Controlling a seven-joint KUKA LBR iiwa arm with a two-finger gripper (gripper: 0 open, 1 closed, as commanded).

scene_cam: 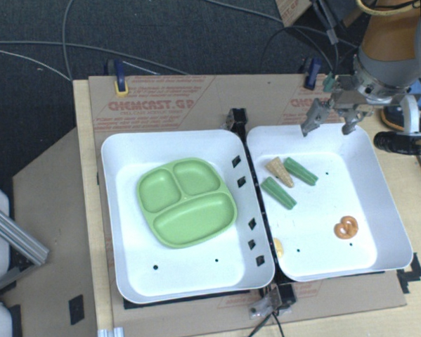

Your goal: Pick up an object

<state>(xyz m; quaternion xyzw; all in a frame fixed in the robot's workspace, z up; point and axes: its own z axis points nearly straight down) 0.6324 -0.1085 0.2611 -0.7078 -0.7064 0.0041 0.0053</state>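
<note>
Two fingers are spreading wide on my gripper [329, 121], with bare space showing between them — nothing is sitting in the grasp, so I am treating the pick as not yet begun. I am holding it over the far rim of the right bin [380, 190], up near that bin's back edge, which I judge keeps the arm clear while I am choosing a target below. Just in front of it, toward the bin's middle, three small pieces are lying close together: a tan wedge [280, 172], a green stick [301, 171] just beside it on the right, and a second green stick [278, 193] slanting below, near the divider. They are crowding each other, so I am expecting a finger to nudge a neighbour if I am dropping in there. Well apart, toward the near right corner, a small orange pretzel-like piece [346, 227] is sitting alone with open white floor all round it — that is looking like the easier candidate, though it is low and flat. A tiny yellow bit [278, 248] is pressing against the bin's left wall, too tight to the edge for the fingers. Across the divider, the left bin [121, 204] is carrying a green divided plate [187, 201], lying flat and taking up most of the middle.
</note>
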